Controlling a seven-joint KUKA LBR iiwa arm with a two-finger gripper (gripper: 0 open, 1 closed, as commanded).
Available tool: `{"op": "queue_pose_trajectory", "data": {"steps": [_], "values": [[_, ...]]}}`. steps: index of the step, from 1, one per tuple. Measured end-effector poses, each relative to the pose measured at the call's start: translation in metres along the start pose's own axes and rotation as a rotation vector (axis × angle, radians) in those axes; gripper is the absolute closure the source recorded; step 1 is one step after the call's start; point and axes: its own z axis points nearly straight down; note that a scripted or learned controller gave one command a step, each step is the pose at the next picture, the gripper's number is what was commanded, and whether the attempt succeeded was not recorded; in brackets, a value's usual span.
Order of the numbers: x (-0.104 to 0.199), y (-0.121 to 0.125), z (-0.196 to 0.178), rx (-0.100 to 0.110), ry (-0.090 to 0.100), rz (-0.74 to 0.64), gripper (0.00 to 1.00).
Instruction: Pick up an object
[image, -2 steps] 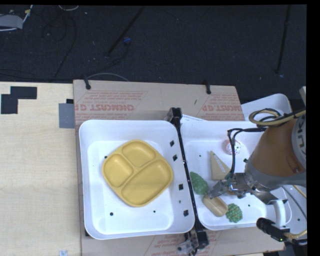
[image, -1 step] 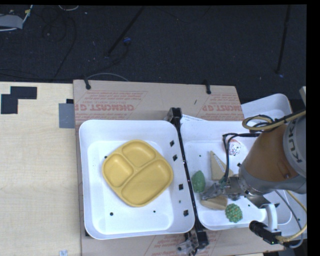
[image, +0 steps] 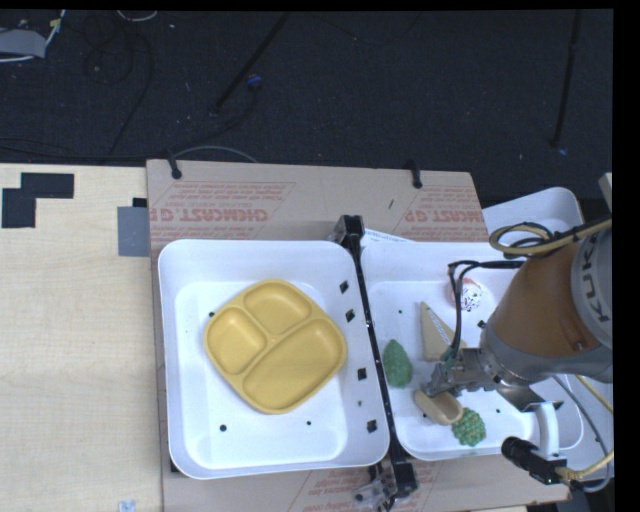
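Leftward, the shallow white left bin (image: 190, 300) holds a yellow three-compartment plastic plate (image: 276, 345). Its right-hand twin bin (image: 410, 270) holds a tan oval piece (image: 438, 407), under the gripper (image: 447, 381), beside green lumps (image: 397, 364). Cardboard (image: 300, 205) reads "CHEMCAST GP" inverted.

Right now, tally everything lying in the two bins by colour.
Yellow: 1, the divided plate
Green: 2, a leafy piece and a bumpy piece
Tan: 2, a wedge and a rounded piece
White with red marks: 1
Total: 6
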Motion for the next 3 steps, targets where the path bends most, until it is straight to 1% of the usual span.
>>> {"op": "queue_pose_trajectory", "data": {"steps": [1,2,3], "values": [[0.004,0.011,-0.051,0.002,-0.01,-0.004,1.0],[0.005,0.015,-0.093,0.002,-0.01,-0.003,1.0],[0.005,0.015,-0.119,0.004,-0.01,-0.003,1.0]]}}
